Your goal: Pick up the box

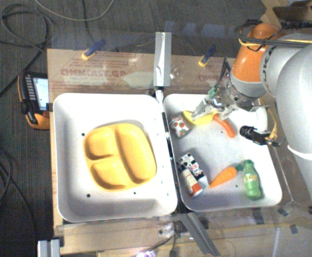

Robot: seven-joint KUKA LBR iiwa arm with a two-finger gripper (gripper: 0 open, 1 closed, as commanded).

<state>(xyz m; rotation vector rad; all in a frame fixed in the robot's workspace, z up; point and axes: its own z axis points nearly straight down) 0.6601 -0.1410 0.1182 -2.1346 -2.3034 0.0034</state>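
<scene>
The arm reaches in over the upper part of the right bin [276,194], and the end effector [212,107] hangs low at that bin's top edge, right over a yellow banana-like piece [201,117]. Its fingers look spread a little with nothing caught between them, though the metal parts crowd together there and the gap is hard to read.

The box [192,182] is elsewhere. It lies flat on the right bin's floor toward the lower left, just beside the wall that divides this bin from the left bin [65,111]. It is a small carton with a red end, and its long axis runs from upper left to lower right. A black-and-white patterned piece [190,163] sits touching or nearly touching its upper end.

From the end effector the box lies down the bin and slightly toward the divider wall, well apart. Between the two lies a small cup-like toy [180,126]. On the far side of the box from the divider, a carrot [223,176] lies just beside it, and a green bottle [251,181] beyond that.

My read: the reach to the box has yet to happen, and the fingers would best close across its short sides, with the wall crowding one flank.
</scene>
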